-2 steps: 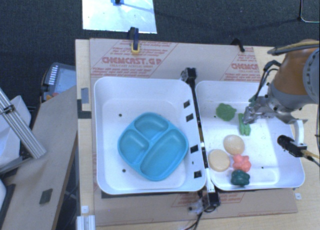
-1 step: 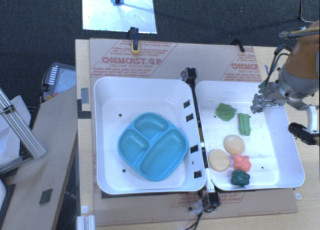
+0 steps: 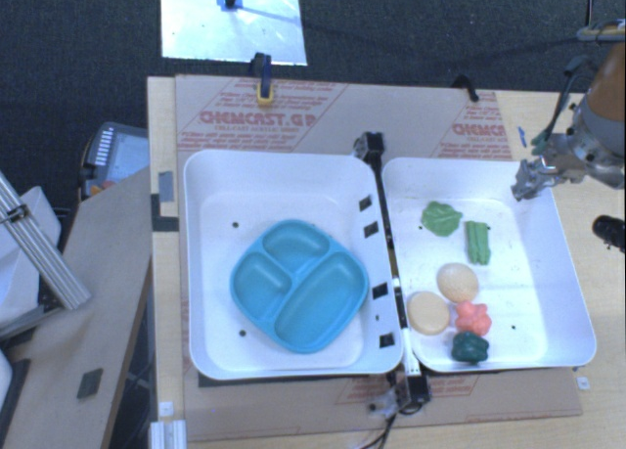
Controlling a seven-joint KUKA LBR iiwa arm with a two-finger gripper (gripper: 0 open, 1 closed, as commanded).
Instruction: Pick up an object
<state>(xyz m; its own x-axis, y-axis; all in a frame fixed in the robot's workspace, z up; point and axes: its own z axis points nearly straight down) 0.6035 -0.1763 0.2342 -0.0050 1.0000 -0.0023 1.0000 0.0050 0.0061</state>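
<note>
The right bin holds several small toy foods. A light green leafy piece and a green stick-shaped piece lie near its middle. Below them sit a cream round piece, a tan round piece, a pink piece and a dark green piece. My gripper hangs over the bin's far right corner, up and to the right of the green stick and apart from every piece. Nothing shows held in it.
The left bin holds a blue divided plate. A black divider with clips runs between the bins. The bins rest on a cardboard sheet. A silver panel lies beyond the bench.
</note>
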